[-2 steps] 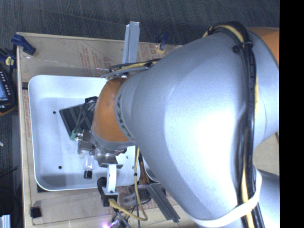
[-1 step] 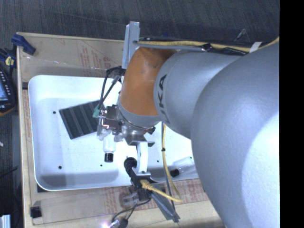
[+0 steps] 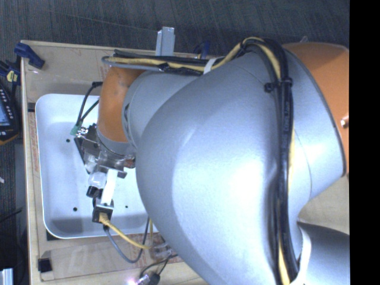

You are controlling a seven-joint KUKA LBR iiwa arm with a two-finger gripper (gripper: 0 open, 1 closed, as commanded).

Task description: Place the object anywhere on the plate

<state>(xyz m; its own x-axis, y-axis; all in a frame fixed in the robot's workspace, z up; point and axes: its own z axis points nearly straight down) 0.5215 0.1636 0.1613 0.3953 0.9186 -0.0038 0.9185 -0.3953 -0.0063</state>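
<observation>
Since the grey arm (image 3: 237,159) blankets most of the view, the step in hand is a guess, likely a reach or carry toward the plate. I cannot tell where the object or the plate lies; both are hidden, probably under the arm's bulk. The wooden worktop (image 3: 83,260) shows along the left and bottom, and on it sits the left white bin (image 3: 50,177), its floor mostly bare. The orange band (image 3: 113,105) leans down into that bin, and the gripper (image 3: 96,159) hangs over the bin's middle, on the floor or just above it — cannot tell which. Whether the gripper is open or closed cannot be told from this slant, and no held thing can be confirmed. To do the step well: confirm a real hold before any travel, lift straight up over the bin wall, cross to the plate, lower until the object nearly touches, then let go. Anywhere on the plate counts, so aim for its centre for margin. In the way are the bin's raised rim and the loose cables (image 3: 122,251) by the bin's lower edge, which could snag. Round about, a metal post (image 3: 166,40) stands at the worktop's far edge, a blue clamp (image 3: 28,55) grips the top-left corner, and small dark specks (image 3: 75,209) dot the bin floor — too small to name.
</observation>
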